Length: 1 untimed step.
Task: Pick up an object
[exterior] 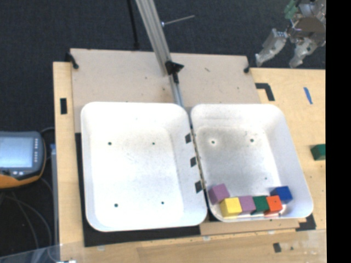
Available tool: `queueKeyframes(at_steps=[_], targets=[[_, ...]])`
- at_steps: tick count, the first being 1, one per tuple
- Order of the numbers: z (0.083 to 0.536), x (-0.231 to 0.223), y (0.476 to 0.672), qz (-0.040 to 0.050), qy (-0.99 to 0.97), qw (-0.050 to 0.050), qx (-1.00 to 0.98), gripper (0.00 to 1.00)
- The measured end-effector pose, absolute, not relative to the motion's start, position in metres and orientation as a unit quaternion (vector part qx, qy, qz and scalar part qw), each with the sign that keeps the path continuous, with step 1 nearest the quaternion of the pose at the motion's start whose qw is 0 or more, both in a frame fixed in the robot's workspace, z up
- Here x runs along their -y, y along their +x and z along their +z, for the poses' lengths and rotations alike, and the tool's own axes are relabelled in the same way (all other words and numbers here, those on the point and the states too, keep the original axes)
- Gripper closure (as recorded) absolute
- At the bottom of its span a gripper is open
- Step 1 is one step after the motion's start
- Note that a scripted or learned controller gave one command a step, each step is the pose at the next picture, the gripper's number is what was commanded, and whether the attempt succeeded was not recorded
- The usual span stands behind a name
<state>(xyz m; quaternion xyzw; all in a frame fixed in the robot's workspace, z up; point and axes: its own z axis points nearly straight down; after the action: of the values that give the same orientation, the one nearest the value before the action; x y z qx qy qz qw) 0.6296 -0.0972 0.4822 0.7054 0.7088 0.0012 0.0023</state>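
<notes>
White plastic, shallow and scuffed grey in the middle, forms the right-hand bin [249, 147], and every small block sits bunched against its near wall, likely because the cubes have slid or been dropped toward that lower edge. A purple cube [219, 192], a yellow cube [231, 206], a second purple cube [247, 204], a green block [260, 204], an orange cube [273, 203] and a blue cube [282, 193] lie touching or just beside one another. The left-hand white bin [137, 163] carries no blocks.

The robot's gripper [285, 51] hangs beyond the far right corner of the pale wooden tabletop [219, 64], its jaws spread apart and grasping nothing. From the jaws, the cluster lies well apart, toward the camera and slightly left, across the whole depth of the right bin. Reaching any cube seems to call for a long travel, then a descent.
</notes>
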Motion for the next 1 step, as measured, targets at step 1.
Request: queueKeyframes(at_steps=[1], targets=[[0.4166, 0.0881, 0.5947, -0.0025, 0.708, -0.002, -0.707, 0.0]])
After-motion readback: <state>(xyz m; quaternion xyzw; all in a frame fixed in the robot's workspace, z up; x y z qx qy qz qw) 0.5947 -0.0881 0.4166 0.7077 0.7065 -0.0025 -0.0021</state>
